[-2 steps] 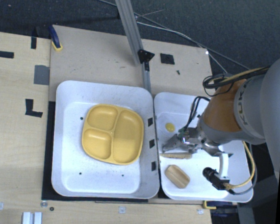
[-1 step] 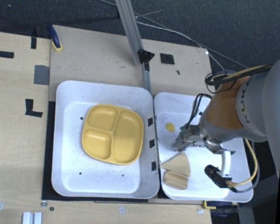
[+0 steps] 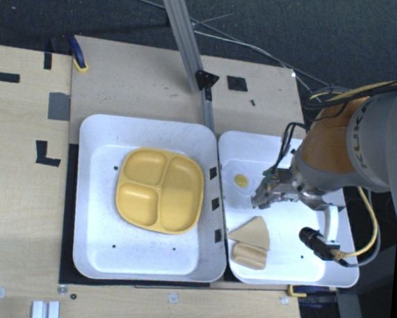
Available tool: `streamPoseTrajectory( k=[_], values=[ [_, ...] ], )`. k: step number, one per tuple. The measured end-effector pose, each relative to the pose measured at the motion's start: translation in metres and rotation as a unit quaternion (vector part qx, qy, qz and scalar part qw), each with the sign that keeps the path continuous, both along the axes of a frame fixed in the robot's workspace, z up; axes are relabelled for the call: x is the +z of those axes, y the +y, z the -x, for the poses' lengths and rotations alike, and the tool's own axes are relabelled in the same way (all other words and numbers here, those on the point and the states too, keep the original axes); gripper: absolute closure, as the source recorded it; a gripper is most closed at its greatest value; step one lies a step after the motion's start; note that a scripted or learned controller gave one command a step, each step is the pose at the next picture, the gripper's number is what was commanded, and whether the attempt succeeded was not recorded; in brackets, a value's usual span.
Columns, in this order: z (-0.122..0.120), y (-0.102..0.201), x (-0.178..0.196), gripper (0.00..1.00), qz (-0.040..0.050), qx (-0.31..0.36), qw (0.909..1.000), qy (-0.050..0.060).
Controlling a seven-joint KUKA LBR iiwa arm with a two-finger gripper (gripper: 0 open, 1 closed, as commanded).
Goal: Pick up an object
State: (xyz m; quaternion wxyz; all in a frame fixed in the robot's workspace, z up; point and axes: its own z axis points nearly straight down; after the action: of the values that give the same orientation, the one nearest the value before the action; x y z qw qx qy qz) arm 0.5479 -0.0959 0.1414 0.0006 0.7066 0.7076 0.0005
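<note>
Honestly, the risky bit is how close everything in the right bin (image 3: 327, 272) sits to a wall. The gripper (image 3: 263, 198) hangs low over that bin's middle, and whether its fingers are apart or together can't be told from this angle; nothing shows between them. The nearest things to grab are the tan wedge (image 3: 252, 232) and the tan block (image 3: 249, 255) touching it just below, both jammed toward the bin's lower left corner. Coming down there could clip the rim, or shove one piece into the other so it skids away. The small yellow piece (image 3: 241, 180) sits just left of the gripper, near the divider between the bins, and looks flat and easy to miss. Open room is mostly the bare white floor under and right of the wrist. The left bin (image 3: 92, 179) holds a yellow divided plate (image 3: 160, 190) with plenty of margin around it.
</note>
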Motion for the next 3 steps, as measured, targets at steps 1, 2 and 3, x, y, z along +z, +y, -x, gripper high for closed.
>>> streamPoseTrajectory(
  k=[1, 2, 3],
  values=[
    [-0.008, 0.0, 0.06, 1.0, 0.0004, 0.0, 1.0, -0.001],
    [-0.008, -0.011, 0.116, 1.0, 0.0007, -0.001, 1.0, -0.002],
    [-0.005, 0.052, 0.106, 1.0, -0.0004, 0.003, 1.0, 0.002]
  ],
)
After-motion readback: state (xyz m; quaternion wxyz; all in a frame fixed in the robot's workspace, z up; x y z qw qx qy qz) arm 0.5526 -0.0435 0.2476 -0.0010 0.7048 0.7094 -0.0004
